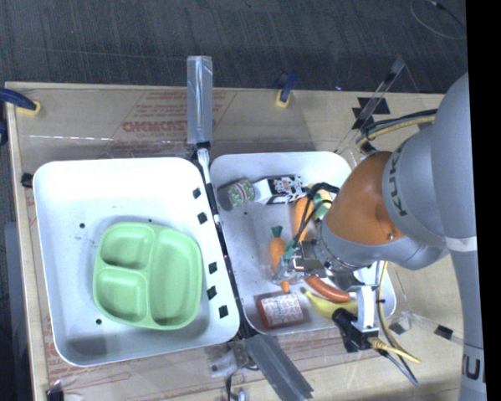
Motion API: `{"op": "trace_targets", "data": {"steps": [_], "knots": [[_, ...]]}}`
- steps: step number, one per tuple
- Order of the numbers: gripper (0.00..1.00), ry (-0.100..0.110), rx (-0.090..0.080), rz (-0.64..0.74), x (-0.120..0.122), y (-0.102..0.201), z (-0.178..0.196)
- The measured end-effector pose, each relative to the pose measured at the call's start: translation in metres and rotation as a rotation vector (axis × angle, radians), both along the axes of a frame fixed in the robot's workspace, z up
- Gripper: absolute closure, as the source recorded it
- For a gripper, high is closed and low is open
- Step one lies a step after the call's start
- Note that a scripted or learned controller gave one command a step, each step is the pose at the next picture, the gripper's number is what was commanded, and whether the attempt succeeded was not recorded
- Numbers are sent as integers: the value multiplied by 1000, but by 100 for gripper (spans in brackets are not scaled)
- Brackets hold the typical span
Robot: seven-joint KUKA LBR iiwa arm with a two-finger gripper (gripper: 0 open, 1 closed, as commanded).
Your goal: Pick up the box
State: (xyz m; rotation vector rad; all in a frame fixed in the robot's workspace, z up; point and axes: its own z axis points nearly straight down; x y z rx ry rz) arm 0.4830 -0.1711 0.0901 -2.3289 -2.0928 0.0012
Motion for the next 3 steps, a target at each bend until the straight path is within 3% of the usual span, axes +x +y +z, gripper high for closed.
{"op": "trace_targets", "data": {"steps": [1,2,3], "knots": [[100,-2,6,718,-6,-16,0],[100,1,13,731,-4,-15,8],[100,-11,2,1206,-3,-39,4]]}}
